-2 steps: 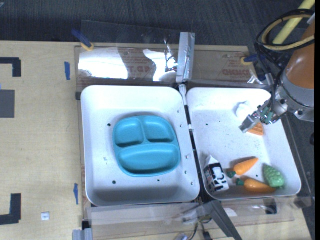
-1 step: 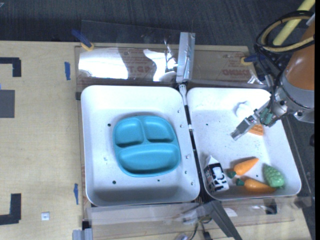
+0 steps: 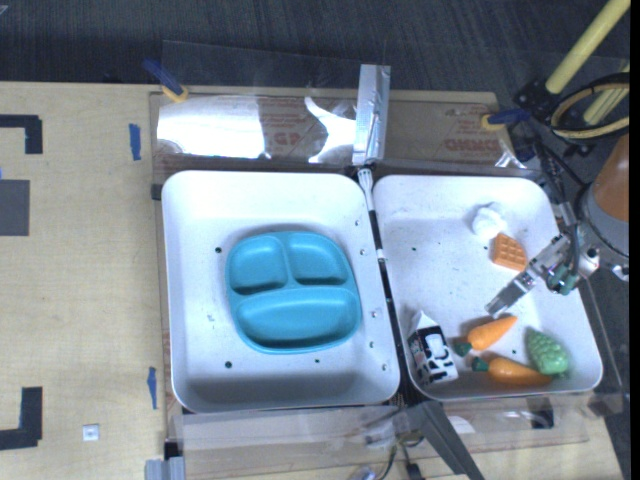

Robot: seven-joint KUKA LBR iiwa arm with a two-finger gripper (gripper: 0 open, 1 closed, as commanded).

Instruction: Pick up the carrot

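Observation:
Two orange carrots lie near the front of the right bin [image 3: 440, 208]. One carrot [image 3: 491, 332] is tilted, its green top pointing left. The other carrot [image 3: 516, 371] lies flat along the front wall. My gripper [image 3: 512, 291] reaches in from the right and hovers just above and behind the tilted carrot, with nothing visibly in its grasp. The arm's orange band [image 3: 612, 183] shows at the right edge.
An orange waffle piece [image 3: 508, 252] and a small white object [image 3: 487, 218] sit behind the gripper. A green bumpy item [image 3: 548, 353] lies at the front right, and a black-and-white carton [image 3: 432, 355] at the front left. A blue divided plate [image 3: 292, 290] is in the left bin [image 3: 190, 268].

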